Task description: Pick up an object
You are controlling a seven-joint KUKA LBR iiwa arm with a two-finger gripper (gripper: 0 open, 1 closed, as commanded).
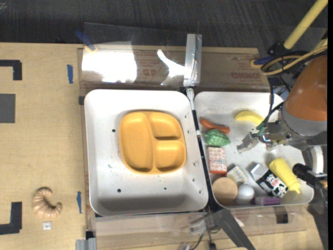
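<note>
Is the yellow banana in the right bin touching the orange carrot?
Apart. The camera view shows bare white bin floor between the banana and the carrot.

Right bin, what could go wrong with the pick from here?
The tool hangs over bare floor of the right bin between the banana and the green toy, so it might close on nothing. Items along the bin's near wall lie crowded, so a grasp there could jostle neighbours.

Right bin [229, 99] crowded (centre perhaps free).
</note>
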